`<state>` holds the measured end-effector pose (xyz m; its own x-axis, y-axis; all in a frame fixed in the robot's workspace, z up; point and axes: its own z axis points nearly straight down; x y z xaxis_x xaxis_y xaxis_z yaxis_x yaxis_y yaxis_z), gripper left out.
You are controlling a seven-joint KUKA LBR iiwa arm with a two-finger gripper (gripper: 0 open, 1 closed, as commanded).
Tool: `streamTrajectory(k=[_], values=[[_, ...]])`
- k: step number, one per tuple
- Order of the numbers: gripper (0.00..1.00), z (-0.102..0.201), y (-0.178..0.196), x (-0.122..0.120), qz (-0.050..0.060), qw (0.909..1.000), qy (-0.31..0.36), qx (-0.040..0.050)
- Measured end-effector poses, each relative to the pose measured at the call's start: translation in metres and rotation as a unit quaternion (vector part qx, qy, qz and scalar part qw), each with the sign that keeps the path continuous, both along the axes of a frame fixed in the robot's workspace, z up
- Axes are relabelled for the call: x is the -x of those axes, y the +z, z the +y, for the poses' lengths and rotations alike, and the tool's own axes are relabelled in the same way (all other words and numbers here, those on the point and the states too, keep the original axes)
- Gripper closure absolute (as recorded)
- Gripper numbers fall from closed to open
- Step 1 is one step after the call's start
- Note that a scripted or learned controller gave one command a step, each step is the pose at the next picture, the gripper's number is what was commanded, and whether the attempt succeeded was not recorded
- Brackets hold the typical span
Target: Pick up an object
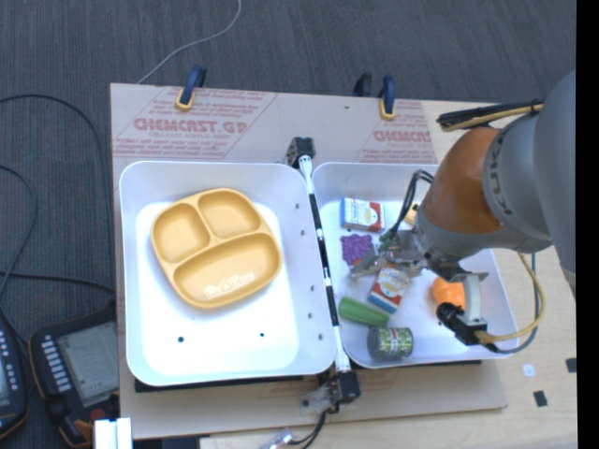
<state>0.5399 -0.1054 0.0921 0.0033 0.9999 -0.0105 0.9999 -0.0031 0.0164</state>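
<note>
While my arm reaches in over the right bin [329, 279], my hand [398, 262] sits low among the small things clustered at that bin's middle; whether it is released or clenched I cannot tell, since my own wrist covers it. Nothing can be seen gripped.

Around my hand lie the objects I could pick. A small red-and-white carton [362, 214] lies toward the far wall of the right bin. A purple piece [355, 248] rests nearer the divider side, just beside my hand. A red, white and blue packet [385, 294] lies right under my hand's near side, touching or nearly so. A green cylinder [363, 311] lies on its side closer to the near wall, and a small green-labelled can [389, 342] lies at the near wall itself. An orange object [448, 292] shows beyond my wrist, toward the bin's outer side.

Next to the right bin, the left bin [150, 349] carries a yellow divided plate [216, 246] with three compartments. Both bins rest on the counter [159, 124], a board clamped at its far edge by two blue-and-yellow clamps [192, 84].
</note>
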Motion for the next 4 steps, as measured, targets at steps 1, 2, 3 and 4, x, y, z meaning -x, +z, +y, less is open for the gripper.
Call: streamTrajectory(k=[1,2,3,4], values=[[0.0,0.006,-0.004,-0.051,0.005,1.0,0.002,-0.0043],[1.0,0.006,0.007,-0.052,0.004,1.0,0.002,-0.0046],[1.0,0.07,0.102,-0.031,0.007,1.0,0.003,-0.0052],[1.0,0.103,0.092,0.022,0.009,0.9999,0.002,-0.0051]])
